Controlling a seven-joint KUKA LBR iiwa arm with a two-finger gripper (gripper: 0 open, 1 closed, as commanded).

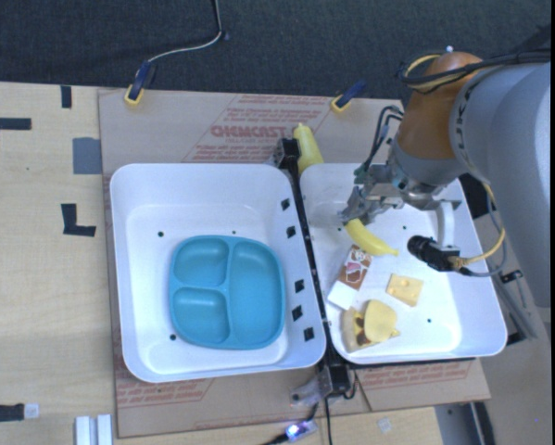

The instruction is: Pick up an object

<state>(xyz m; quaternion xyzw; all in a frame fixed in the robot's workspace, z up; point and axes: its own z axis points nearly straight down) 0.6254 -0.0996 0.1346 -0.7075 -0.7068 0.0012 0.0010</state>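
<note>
Camera view is showing the grey arm reaching in from the right and hanging over the right bin. The left bin is holding a blue divided tray and is playing no part in this step.

The gripper is sitting low over the rear of the right bin, directly above one end of the yellow banana. Whether its tips are apart or together cannot be told at this resolution, and no object is visibly lying between them.

The banana is lying at a slant on the bin floor, well apart from the walls. Nearer the front, the small printed packet, the cheese wedge and the sandwich toy are resting separately.

Judged procedure: the banana is appearing to be the target. For a sound grasp, the tool should be closing across the narrow width of the fruit, nearer its middle than its tip, since an end grip is likely to let it pivot or slip out during lifting.
</note>
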